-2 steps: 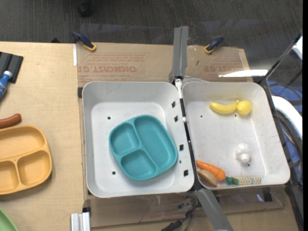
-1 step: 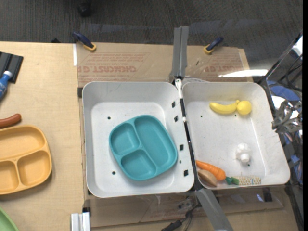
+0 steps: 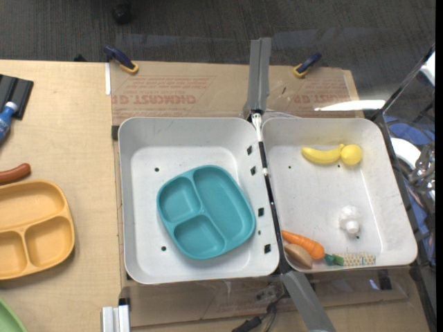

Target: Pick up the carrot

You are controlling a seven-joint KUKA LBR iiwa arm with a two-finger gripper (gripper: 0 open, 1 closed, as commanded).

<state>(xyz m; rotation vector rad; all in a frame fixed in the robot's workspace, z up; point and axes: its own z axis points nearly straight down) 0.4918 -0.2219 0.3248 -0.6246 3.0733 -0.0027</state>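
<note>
An orange carrot (image 3: 303,242) lies in the near left corner of the right bin (image 3: 387,185), pointing left and slightly up, with its green stub toward the right. It rests against a tan rounded object (image 3: 299,256) at the bin's front wall.
A yellow banana (image 3: 322,155) and a yellow lemon (image 3: 351,155) lie at the back of the right bin. A small white object (image 3: 350,221) sits right of centre. A teal divided plate (image 3: 205,211) lies in the left bin (image 3: 138,185). An orange tray (image 3: 31,230) sits on the table at left.
</note>
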